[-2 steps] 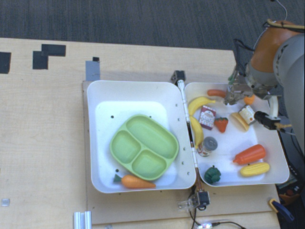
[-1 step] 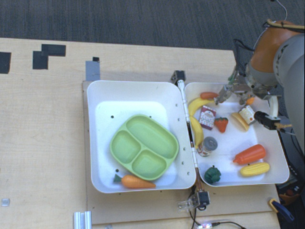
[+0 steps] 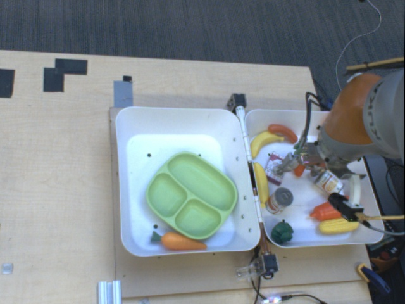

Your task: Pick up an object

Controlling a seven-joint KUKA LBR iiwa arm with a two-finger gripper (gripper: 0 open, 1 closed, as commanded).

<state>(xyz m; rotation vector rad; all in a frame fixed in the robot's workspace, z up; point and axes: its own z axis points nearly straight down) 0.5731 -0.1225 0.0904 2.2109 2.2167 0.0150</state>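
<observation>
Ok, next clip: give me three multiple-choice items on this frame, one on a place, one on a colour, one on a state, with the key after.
1. Where does the carrot lie?
A. In the left bin, by its near wall
B. In the right bin, beside the bananas
C. On the bare bench

2. What colour is the divided plate?
A. Blue
B. Light green
C. Red

3. Where is the gripper right now?
A. Raised over the left bin
B. Parked off the bench
C. Down in the right bin among the objects

Key:
1 A, the carrot rests just below the plate against the near wall of the left bin.
2 B, the three-compartment plate is pale green.
3 C, the gripper sits low in the right bin, among the toy food.
</observation>
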